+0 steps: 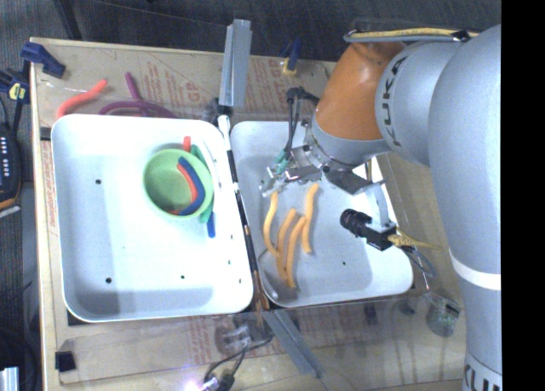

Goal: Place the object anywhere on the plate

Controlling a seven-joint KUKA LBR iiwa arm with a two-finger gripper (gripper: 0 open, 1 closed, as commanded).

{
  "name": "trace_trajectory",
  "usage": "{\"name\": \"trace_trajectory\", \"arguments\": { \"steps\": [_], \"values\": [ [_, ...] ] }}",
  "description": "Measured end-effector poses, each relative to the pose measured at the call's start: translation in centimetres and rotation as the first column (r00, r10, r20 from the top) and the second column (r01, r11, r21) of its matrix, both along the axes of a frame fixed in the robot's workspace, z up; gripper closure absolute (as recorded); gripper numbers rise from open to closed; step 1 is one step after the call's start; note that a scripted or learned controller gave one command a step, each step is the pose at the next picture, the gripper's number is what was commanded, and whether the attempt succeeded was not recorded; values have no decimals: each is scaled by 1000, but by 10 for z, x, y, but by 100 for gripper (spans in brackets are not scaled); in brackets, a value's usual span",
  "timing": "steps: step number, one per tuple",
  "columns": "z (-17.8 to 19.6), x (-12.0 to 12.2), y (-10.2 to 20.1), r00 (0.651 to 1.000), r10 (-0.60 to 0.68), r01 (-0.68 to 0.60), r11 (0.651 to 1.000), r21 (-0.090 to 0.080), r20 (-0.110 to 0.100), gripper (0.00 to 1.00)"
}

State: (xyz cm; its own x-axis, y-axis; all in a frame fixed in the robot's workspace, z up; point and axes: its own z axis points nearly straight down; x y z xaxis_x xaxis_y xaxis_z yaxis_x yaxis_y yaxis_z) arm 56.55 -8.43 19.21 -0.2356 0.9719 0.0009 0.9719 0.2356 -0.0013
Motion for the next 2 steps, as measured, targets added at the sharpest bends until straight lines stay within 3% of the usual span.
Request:
{"name": "trace_trajectory", "arguments": {
  "steps": [1,2],
  "values": [
    [0,32,66,991,133,-133,991,0,0,100],
    [0,32,66,991,133,-133,991,0,1,0]
  ]
}}
